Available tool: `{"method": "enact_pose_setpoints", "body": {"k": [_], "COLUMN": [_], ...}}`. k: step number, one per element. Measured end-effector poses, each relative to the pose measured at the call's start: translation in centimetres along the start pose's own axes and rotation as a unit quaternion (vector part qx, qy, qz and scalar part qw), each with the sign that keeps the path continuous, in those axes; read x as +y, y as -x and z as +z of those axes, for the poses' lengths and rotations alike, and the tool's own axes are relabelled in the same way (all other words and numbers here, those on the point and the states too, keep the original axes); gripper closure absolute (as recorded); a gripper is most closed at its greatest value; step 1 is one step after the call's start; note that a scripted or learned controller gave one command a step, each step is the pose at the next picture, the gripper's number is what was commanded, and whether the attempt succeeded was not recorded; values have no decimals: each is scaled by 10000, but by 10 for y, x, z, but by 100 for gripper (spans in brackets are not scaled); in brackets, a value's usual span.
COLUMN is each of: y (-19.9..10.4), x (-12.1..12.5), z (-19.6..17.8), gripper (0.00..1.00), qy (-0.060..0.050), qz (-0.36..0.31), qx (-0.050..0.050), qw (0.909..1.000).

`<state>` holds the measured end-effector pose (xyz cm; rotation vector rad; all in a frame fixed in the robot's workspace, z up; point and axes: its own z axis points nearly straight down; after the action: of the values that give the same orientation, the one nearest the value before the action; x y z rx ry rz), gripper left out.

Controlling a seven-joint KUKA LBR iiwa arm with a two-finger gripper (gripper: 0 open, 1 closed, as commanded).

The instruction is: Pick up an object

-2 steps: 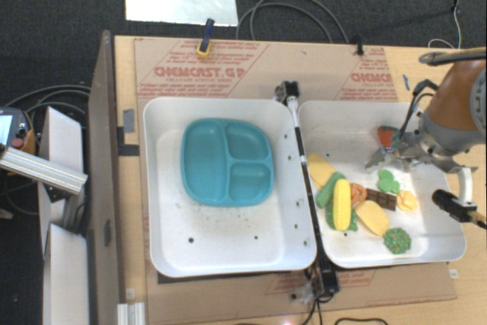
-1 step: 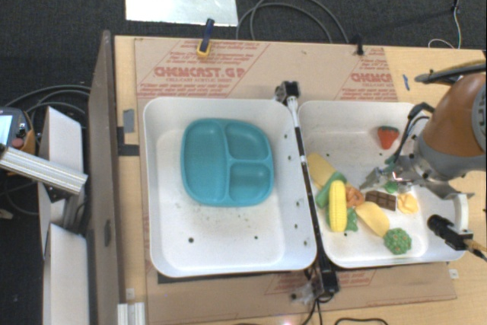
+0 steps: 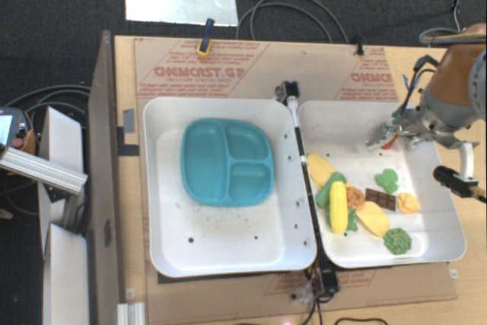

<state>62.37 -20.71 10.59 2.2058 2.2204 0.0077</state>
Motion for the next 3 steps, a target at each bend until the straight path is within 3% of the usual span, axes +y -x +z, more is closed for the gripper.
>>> {"method": "enact_pose_setpoints", "body": {"k": [1,2,3], "y": [-1,-26,0], "x": [31,-31,27], "z": [21,17,20], "gripper": [0,0,0], "qy": [-26,-74,-16], "qz": [4,28,5], "qx": [16,32,8], "qw": [10000,10000,10000]}}
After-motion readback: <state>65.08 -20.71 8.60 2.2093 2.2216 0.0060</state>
